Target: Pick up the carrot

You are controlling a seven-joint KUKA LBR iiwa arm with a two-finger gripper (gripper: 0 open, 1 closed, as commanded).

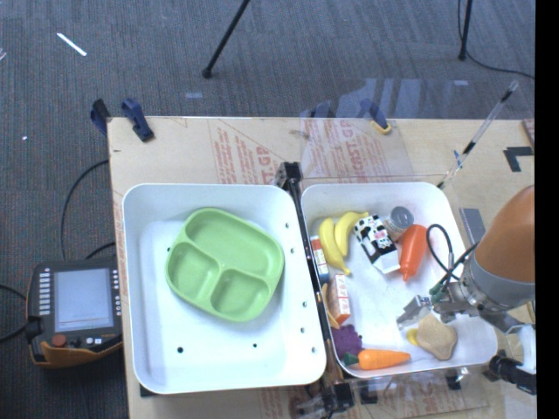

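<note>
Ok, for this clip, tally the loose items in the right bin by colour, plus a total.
Yellow: 1, the bananas
Orange: 3, the carrot, bottle, small carton
Black-and-white: 1, cow-print carton
Purple: 1, grapes
Tan: 1, bread slice
Grey: 1, can
Total: 8

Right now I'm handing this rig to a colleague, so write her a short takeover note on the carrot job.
Gripper: low over the right bin, near its front right, beside a tan bread piece; nothing seen between its fingers.
Carrot: lying at the right bin's front edge, left of the gripper, next to a purple item.
Done: nothing picked.
Left: move to the carrot, grasp it, lift it.
</note>
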